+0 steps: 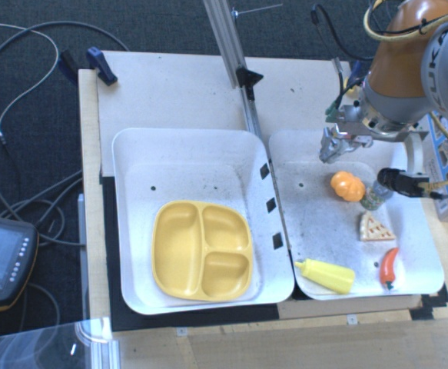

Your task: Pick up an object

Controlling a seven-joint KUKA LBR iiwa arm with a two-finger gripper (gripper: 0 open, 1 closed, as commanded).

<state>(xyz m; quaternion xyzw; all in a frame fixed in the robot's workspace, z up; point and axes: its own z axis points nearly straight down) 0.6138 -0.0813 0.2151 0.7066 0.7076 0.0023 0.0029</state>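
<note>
The gripper (329, 151) hangs above the right bin (316, 214) near the orange ball (347, 186), probably lining up a grab, though whether its jaws are spread I cannot tell.

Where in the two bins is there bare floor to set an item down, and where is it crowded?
Left bin: bare floor behind the yellow divided plate, up to the back wall. Right bin: bare middle strip between the divider side and the orange fruit. Crowded: the right bin's near right corner, with waffle piece, chili pepper, yellow wedge; the end effector hangs over its back.
</note>
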